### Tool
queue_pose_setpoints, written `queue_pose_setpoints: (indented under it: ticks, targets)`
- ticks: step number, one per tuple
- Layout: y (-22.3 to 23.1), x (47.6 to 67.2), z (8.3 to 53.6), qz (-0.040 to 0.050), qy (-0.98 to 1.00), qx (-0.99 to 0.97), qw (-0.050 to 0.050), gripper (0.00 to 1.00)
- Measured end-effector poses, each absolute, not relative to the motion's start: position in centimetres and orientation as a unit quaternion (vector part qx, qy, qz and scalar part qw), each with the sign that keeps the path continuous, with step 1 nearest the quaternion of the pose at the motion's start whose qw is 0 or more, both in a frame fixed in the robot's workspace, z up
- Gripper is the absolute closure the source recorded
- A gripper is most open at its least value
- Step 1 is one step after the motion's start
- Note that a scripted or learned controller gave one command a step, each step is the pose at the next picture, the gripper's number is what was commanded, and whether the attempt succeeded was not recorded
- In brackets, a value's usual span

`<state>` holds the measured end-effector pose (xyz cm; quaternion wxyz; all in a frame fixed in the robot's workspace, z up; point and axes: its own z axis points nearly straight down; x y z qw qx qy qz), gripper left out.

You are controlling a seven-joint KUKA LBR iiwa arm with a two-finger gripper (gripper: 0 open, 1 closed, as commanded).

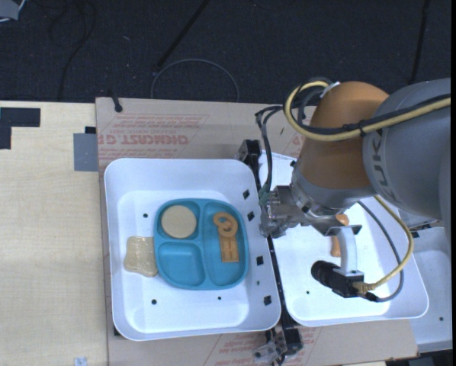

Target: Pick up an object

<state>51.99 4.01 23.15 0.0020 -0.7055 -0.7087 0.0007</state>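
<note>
The gripper (272,223) hangs low over the right bin (312,303), close to the wall shared with the left bin (129,181); whether it is spread or pressed together I cannot tell. Just beyond that wall, left of the gripper in the view, lies a blue divided tray (194,265) carrying a wooden key (226,239) and, further from the gripper, a tan round disc (178,221). Farthest from it, a pale yellow piece (140,255) touches the tray's far edge.

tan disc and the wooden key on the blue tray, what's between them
Only the tray's own raised blue divider separates the disc from the key; nothing loose lies there in the camera view.
</note>
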Motion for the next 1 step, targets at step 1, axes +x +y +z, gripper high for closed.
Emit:
queue_pose_setpoints:
  ticks: [1]
  targets:
    - [9.22,51.27,23.79,0.0007,-0.709,-0.705,0.002,1.0]
